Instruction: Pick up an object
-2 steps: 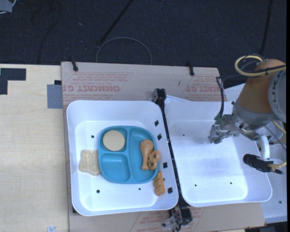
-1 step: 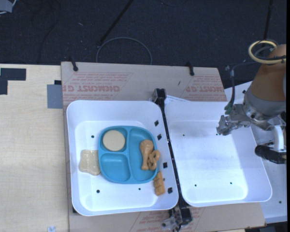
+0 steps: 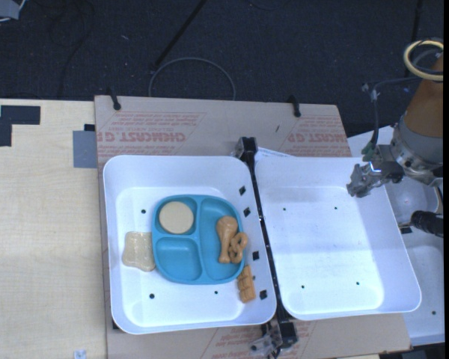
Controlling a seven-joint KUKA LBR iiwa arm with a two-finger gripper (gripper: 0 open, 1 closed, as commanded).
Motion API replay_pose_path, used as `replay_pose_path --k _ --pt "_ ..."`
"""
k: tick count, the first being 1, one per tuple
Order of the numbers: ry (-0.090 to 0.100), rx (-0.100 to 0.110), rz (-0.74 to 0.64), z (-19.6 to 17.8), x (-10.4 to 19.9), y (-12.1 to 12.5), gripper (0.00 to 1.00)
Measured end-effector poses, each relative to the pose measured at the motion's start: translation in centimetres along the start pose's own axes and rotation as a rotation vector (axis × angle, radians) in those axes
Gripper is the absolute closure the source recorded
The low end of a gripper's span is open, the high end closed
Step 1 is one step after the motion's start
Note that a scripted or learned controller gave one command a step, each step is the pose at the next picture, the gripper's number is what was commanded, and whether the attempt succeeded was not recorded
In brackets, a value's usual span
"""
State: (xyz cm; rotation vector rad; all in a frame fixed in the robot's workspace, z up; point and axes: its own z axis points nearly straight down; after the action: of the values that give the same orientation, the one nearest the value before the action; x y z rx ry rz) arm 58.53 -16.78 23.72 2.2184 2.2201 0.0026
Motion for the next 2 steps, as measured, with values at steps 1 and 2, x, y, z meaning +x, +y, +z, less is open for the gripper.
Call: replay_pose_path --k 1,2 --pt "0.003 0.004 -0.005 -0.6 5.7 0.7 1.0" --pt "0.004 0.008 -0.004 0.6 11.4 0.3 1.0"
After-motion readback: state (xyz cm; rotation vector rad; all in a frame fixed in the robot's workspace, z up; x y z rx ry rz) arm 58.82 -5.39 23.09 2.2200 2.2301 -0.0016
